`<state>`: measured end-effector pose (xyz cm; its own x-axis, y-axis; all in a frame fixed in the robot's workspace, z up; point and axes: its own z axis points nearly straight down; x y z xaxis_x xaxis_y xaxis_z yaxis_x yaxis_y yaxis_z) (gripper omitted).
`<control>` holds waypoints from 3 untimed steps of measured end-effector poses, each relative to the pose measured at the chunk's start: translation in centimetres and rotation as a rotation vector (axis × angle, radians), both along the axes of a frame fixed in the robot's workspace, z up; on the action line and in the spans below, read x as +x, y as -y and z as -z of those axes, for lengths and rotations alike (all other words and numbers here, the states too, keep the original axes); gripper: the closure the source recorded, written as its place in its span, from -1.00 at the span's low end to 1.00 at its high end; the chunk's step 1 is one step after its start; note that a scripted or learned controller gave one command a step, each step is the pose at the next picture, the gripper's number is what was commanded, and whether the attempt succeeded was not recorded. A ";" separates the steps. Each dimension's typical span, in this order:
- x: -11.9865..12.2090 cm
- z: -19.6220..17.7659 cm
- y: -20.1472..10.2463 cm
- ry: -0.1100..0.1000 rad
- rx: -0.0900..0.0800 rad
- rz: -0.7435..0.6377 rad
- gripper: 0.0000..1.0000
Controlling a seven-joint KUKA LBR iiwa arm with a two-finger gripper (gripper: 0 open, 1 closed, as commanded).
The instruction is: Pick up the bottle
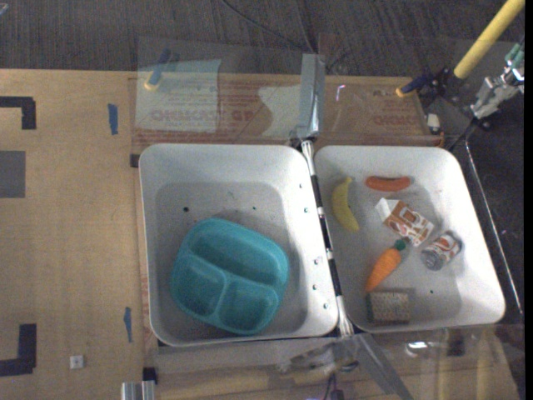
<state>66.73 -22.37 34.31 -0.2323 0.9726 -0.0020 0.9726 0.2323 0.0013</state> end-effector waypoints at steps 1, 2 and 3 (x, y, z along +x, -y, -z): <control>0.1 -4.1 -5.7 0.000 0.000 0.174 1.00; 0.2 -5.0 -5.9 0.001 -0.003 0.170 1.00; -0.7 -7.6 -7.7 0.001 0.000 0.102 1.00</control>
